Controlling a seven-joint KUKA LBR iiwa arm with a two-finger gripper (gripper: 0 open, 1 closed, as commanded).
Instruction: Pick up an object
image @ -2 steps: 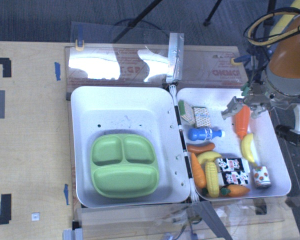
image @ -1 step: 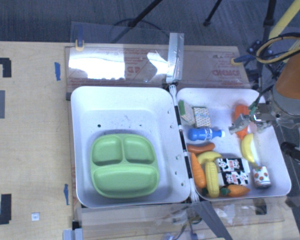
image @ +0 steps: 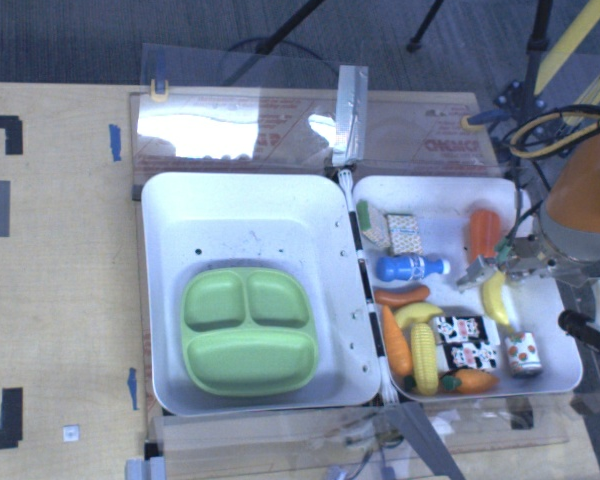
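Note:
The right bin [image: 450, 196] holds several toy foods and packs. My gripper [image: 488, 266] reaches in from the right and hangs low over the bin, between a red-orange pepper [image: 485, 230] and the top end of a yellow banana [image: 497, 300]. Left of it lies a blue bottle [image: 410, 266] with a white cap, and a small patterned box [image: 403, 233] sits behind that. The bin's front part holds a corn cob [image: 423, 356], a carrot [image: 395, 340], a black-and-white carton [image: 462, 336] and a small spotted can [image: 523, 353].
A green divided plate [image: 248, 330] lies in the left bin [image: 180, 208]. A second banana [image: 417, 313] and a small carrot [image: 472, 380] lie among the items. A clear panel [image: 240, 118] stands behind the bins. Cables and tripod legs [image: 540, 128] crowd the back right.

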